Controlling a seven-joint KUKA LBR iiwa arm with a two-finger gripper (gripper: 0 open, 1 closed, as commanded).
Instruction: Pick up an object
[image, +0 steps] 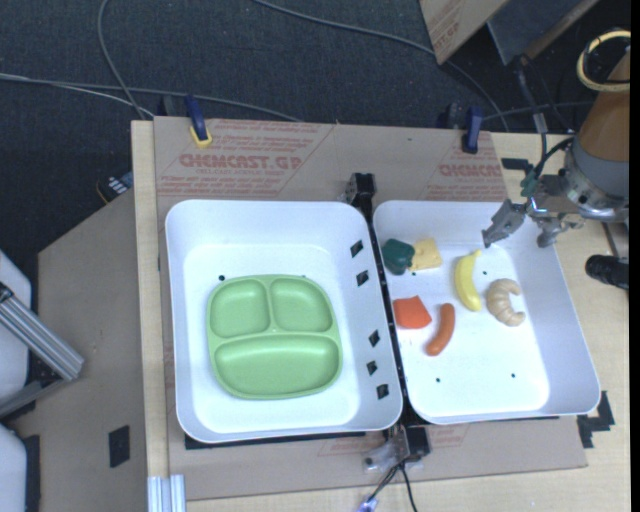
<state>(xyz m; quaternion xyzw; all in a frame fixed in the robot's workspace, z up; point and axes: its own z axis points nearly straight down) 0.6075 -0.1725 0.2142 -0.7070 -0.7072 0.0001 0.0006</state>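
Right bin (560, 370): banana (467, 281), croissant (506, 301) beside; tool (522, 227) above, apart.

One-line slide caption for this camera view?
Gripper open above the right bin of toy food, near the banana; green divided plate in the left bin.

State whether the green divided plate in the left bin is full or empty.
Empty: the green divided plate shows bare green in all three compartments.
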